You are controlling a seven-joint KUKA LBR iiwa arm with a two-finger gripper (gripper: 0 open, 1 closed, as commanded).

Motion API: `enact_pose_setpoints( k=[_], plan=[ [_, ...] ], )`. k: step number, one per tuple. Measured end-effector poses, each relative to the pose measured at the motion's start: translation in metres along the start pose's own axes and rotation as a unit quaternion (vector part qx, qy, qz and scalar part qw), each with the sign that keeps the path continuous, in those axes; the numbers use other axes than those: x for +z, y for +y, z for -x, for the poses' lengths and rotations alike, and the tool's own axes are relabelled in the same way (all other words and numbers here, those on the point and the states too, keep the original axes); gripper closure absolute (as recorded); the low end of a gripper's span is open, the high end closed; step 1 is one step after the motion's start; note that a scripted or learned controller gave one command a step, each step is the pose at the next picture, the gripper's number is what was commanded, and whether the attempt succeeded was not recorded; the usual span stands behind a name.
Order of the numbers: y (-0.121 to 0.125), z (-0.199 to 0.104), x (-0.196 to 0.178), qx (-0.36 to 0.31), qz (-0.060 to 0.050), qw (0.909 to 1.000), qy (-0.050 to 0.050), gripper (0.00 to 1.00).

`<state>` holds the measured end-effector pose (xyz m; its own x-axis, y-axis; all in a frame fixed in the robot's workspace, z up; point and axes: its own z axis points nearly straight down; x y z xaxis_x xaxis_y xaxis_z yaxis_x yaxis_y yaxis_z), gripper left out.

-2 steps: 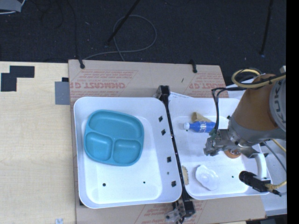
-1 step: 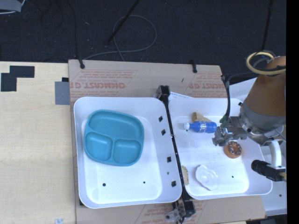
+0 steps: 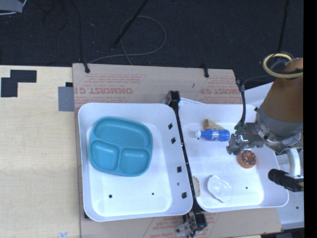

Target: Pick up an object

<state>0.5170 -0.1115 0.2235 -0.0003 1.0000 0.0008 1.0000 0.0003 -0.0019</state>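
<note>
Hand (image 3: pixel 237 144) hovers low in the right bin (image 3: pixel 270 198); its grip cannot be made out. At its 9 o'clock a blue bottle (image 3: pixel 214 134) lies lengthwise, white cap pointing left. A doughnut (image 3: pixel 246 158) sits at 5 o'clock. Reversed cardboard lettering stays unreadable behind the blue tray (image 3: pixel 120 146).

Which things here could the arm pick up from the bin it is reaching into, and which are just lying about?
Job in hand:
gripper
blue bottle
brown round object
white object
tan piece

Lying about:
blue divided plate in the left bin
cables on the dark floor
</note>
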Motion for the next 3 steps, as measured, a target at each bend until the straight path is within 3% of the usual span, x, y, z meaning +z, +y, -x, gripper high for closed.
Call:
enact_pose_setpoints(
  k=[1, 3],
  plan=[
    [0.009, -0.056, 0.008, -0.002, -0.001, 1.0, 0.001, 1.0],
    [0.015, -0.168, -0.012, -0.002, 0.0, 1.0, 0.0, 1.0]
  ],
)
